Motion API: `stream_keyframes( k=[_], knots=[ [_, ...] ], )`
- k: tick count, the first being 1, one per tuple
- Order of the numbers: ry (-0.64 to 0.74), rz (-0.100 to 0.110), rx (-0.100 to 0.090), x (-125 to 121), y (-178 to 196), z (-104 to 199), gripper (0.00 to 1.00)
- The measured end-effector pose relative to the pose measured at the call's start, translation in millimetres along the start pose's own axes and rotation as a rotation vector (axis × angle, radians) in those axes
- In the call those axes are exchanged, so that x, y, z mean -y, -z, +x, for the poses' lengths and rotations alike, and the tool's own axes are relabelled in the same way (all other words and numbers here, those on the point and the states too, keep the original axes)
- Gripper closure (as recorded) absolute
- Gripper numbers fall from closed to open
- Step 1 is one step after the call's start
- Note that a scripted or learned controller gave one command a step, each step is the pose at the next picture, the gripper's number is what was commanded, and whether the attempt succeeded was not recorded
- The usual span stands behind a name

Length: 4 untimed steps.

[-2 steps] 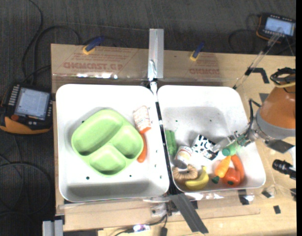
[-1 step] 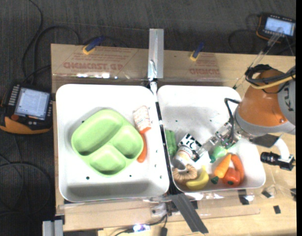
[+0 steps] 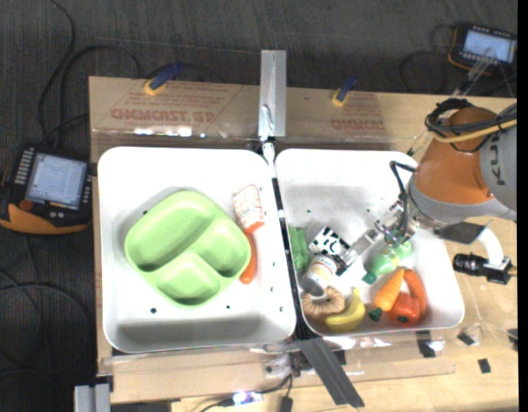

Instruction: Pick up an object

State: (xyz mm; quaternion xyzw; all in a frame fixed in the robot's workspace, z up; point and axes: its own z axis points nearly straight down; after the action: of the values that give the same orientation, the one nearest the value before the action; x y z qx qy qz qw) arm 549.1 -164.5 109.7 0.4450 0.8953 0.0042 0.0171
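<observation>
**Overhead, a robot gripper reaches into a crowded right bin of toy food**

Seen from above, two shallow white bins sit side by side on a bench. The right bin holds a cluster of toys at its 6 o'clock end. The gripper hangs low at the cluster's 1 o'clock edge, just above a green bottle. Whether its jaws are spread or pressed together cannot be told, and nothing is visibly pinched between them.

Below the bottle lie a carrot and a red pepper, touching each other. A yellow banana, a braided pastry, a small can and a black-and-white box crowd in toward 8 and 9 o'clock.

The green bottle looks like the nearest candidate. A good grasp would likely come straight down, jaws set across its narrow width, clear of the carrot.

Room is tight at 6 o'clock, where toys press the bin wall. The half toward 12 o'clock is bare floor, giving space to lift and withdraw.

The left bin holds a green divided plate, with a wrapped snack at its 2 o'clock.
</observation>
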Motion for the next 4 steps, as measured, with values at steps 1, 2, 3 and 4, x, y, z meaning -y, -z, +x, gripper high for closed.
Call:
stream_keyframes(
  k=[1,2,3,4],
  knots=[
    [0.023,-0.003,-0.003,12.4,3.2,-7.5,0.00],
    [-0.059,-0.023,-0.006,30.4,0.3,-15.0,0.00],
    [-0.176,-0.028,-0.022,34.0,-0.7,-16.5,0.00],
    [0.090,-0.019,0.022,34.6,2.3,-26.7,0.00]
  ],
)
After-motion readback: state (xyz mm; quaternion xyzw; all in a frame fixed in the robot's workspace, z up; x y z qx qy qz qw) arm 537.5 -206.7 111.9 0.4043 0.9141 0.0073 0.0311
